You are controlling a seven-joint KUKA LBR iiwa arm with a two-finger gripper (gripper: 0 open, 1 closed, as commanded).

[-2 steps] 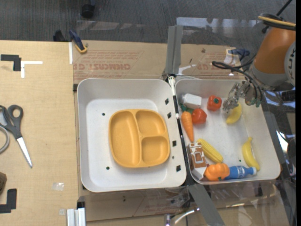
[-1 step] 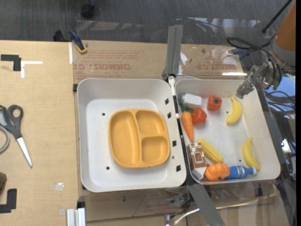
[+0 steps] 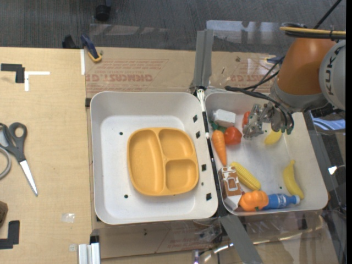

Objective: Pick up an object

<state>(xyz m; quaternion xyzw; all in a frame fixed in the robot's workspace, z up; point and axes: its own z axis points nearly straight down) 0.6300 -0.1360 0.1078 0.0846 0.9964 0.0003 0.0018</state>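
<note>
Bottle (image 3: pixel 279 201) and orange (image 3: pixel 251 200) lie lower right, unpicked; gripper (image 3: pixel 254 124) hovers upper right above them, grip state unclear, nothing visibly held.

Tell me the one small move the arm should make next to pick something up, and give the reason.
Probably lower straight down onto the yellow item beside the gripper. The gripper hangs over the far end of the right bin, with the red tomato and the white block to its left in this view. Nothing shows between its fingers, so no pick has been made yet.
</note>
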